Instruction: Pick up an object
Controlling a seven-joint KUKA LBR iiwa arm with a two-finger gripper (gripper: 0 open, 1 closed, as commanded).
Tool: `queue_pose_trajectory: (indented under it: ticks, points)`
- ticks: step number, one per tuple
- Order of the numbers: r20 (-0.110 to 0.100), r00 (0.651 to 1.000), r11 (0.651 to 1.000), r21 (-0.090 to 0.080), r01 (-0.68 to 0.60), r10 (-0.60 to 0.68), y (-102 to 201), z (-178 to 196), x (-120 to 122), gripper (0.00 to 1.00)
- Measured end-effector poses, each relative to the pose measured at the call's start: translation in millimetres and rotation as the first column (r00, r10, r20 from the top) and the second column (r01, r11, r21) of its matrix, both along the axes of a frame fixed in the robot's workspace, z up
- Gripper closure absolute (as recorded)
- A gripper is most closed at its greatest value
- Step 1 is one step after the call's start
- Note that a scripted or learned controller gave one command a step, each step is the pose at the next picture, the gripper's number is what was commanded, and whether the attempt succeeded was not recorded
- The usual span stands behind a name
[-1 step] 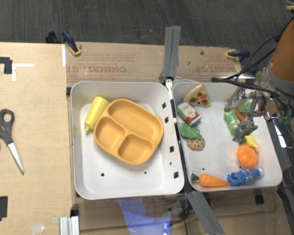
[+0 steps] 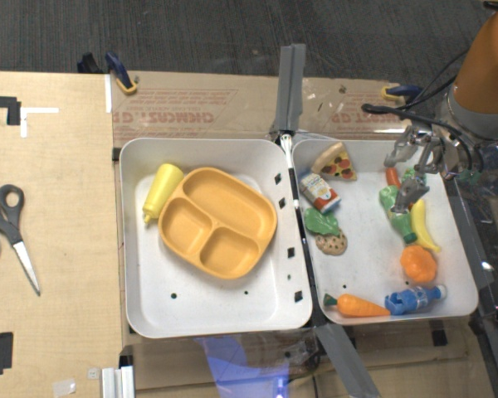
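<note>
The gripper (image 2: 415,177) hangs over the upper right part of the right bin (image 2: 461,305), its metal fingers (image 2: 414,191) pointing down toward a green toy (image 2: 395,203). Whether the fingers are apart or closed cannot be told, and nothing is seen between them. A banana (image 2: 424,226) lies just below the fingertips, beside the green toy, and a small red piece (image 2: 391,177) sits just left of the gripper. Below the banana rests an orange (image 2: 418,264), and below that a blue bottle (image 2: 414,298) lies on its side, touching the thick end of a carrot (image 2: 356,306) along the bin's near edge.

Toward the left of that bin are a pizza slice (image 2: 335,162), a small can (image 2: 319,193), a green leafy piece (image 2: 320,220) and a cookie (image 2: 331,243), close together.

The left bin (image 2: 141,305) holds an orange divided plate (image 2: 217,220) with a yellow bottle (image 2: 161,191) lying against its upper left edge.

On the wooden bench (image 2: 58,222) well left of the bins lie scissors (image 2: 14,230). The arm (image 2: 483,65) enters from the right, its orange band above the wrist
</note>
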State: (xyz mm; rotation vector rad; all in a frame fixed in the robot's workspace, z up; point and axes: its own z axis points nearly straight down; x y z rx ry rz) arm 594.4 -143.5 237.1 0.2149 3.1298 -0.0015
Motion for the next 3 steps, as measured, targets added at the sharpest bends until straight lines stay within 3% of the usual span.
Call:
queue_pose_trajectory:
  ticks: [1,2,3]
  points:
    - [-0.002,0.999,0.999,0.001,-0.036,0.036,-15,-113,7,0.0]
    - [-0.005,0.981,0.981,0.028,-0.193,0.193,-59,-146,-48,0.0]
    - [0.005,0.981,0.98,0.01,-0.196,0.196,-66,-134,-45,1.0]
